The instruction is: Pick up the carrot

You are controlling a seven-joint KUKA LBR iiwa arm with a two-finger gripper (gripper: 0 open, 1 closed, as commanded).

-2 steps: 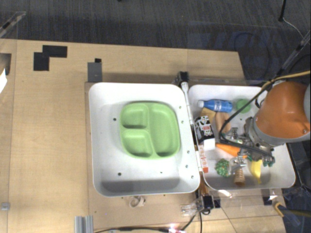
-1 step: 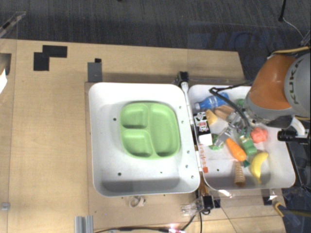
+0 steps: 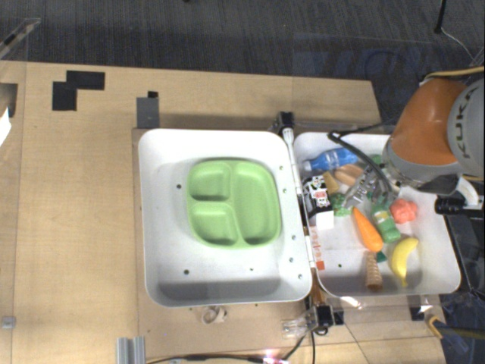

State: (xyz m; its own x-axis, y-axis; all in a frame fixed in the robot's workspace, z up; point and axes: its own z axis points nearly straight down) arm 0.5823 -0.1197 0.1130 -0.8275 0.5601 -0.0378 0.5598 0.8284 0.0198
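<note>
One fixed overhead camera, slanting down on both bins (image 3: pixel 151 226)

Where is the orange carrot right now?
The carrot lies in the right bin, near the middle of the toy pile, with the yellow banana just to its lower right and the claw just above it.

We see an orange carrot (image 3: pixel 368 231), yellow banana (image 3: pixel 402 259), blue bottle (image 3: pixel 330 160), pinkish-red fruit (image 3: pixel 405 211), small green piece (image 3: pixel 387 227). Green divided plate (image 3: pixel 231 202) in a white bin (image 3: pixel 163 226). Tan table (image 3: pixel 68 226) with black patches.
</note>
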